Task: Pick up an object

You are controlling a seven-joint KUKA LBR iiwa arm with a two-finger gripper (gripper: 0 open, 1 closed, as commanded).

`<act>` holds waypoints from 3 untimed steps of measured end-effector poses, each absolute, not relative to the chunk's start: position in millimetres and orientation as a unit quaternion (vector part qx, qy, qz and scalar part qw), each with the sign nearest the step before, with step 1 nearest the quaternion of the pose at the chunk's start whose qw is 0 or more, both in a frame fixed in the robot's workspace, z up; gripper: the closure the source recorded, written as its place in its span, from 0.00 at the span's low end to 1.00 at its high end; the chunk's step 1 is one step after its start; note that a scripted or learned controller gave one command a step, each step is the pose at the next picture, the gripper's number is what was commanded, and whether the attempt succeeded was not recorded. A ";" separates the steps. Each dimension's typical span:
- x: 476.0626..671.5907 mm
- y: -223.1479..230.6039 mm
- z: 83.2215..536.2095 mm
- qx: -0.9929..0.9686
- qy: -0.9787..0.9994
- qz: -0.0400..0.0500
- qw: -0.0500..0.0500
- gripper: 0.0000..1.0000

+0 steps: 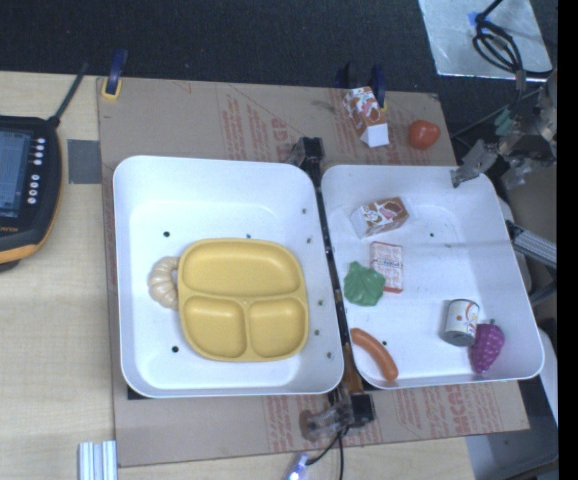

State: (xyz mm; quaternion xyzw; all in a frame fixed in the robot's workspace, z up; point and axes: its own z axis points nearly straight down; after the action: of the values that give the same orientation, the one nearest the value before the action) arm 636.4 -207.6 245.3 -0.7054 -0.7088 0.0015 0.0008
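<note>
Jaws state cannot tell; gripper (479, 163) at right bin (514, 258) rim; can (460, 322) label unreadable.

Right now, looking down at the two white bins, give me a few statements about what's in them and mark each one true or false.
1. The yellow tray lies in the left bin. True.
2. The purple grapes lie in the left bin. False: they sit in the right bin, beside the small can.
3. The hot dog lies near the right bin's front left corner. True.
4. The red tomato lies inside the right bin. False: it rests on the cardboard behind that bin.
5. The green leafy toy sits on the yellow tray. False: it lies in the right bin.
</note>
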 end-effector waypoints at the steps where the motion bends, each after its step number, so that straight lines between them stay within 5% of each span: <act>1: 659.8 -155.0 111.8 -0.706 -0.708 -0.004 -0.006 0.00; 2: 569.1 -112.6 133.7 -0.705 -0.709 0.002 0.001 0.00; 3: 587.9 -106.0 91.1 -0.705 -0.709 0.002 0.002 0.00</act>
State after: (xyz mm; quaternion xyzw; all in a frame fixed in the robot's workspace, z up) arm 587.9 -106.0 91.1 -0.7052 -0.7090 0.0025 0.0021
